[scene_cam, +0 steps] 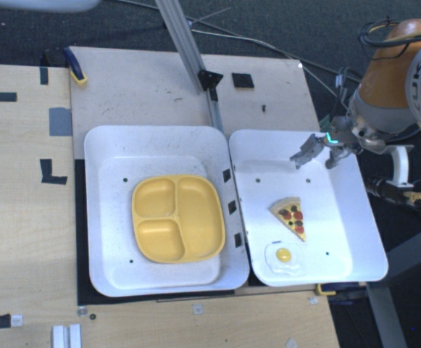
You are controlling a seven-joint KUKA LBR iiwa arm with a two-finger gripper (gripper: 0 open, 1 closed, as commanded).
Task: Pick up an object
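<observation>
a pale wooden bench (152, 100) carries two shallow white bins side by side: the left bin (101, 194) toward nine o'clock, the right bin (355, 223) toward three o'clock, edges nearly touching.

We note two white bins: left bin (101, 194), right bin (355, 216). In the left one, a plain yellow divided plate (177, 217). In the right one, a pizza slice (291, 217), tan-yellow with red and dark spots, and a fried egg (282, 257), white with yellow yolk. Bench (22, 194) is pale wood-grain with grey-blue and black tape marks. Arm (395, 85) is grey with an orange band; a teal light shows near the wrist.
</observation>
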